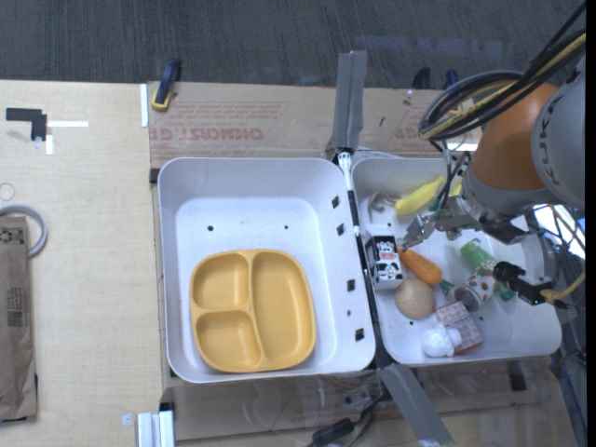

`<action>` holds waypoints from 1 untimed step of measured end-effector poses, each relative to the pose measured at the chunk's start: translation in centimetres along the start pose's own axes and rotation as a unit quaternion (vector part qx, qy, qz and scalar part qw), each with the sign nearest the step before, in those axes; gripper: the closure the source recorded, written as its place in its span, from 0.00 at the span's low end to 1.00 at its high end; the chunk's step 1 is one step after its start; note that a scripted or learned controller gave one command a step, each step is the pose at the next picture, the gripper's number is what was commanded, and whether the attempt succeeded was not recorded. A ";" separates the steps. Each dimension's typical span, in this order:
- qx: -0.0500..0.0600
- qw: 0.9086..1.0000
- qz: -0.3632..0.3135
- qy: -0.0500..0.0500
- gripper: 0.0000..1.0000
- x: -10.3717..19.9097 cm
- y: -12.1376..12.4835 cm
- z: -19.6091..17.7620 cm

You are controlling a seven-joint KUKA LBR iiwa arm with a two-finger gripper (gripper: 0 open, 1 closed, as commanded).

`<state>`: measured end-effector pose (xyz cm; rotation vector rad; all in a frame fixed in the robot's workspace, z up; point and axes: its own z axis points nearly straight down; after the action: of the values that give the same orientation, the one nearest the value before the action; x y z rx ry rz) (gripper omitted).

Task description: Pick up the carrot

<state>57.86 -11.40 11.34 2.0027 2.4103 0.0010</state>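
Note:
The orange carrot [422,267] lies slantwise in the right bin [521,343], near its left wall. My gripper [418,234] hangs just above the carrot's upper left end, reaching in from the right under the grey and orange wrist. Nothing shows held in it. The wrist hides part of the bin behind it.
Around the carrot lie a black-and-white carton [386,259], a tan round object [415,299], a yellow banana [419,196], a green item [475,252], a red-and-white packet [459,324] and a white lump [436,343]. The left bin [242,194] holds a yellow divided plate [251,310].

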 end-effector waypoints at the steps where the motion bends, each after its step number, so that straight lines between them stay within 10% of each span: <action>1: 0.004 0.999 0.032 0.003 0.00 0.1 -3.7 2.2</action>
<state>54.25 -11.98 9.12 2.0855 2.3513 -0.0030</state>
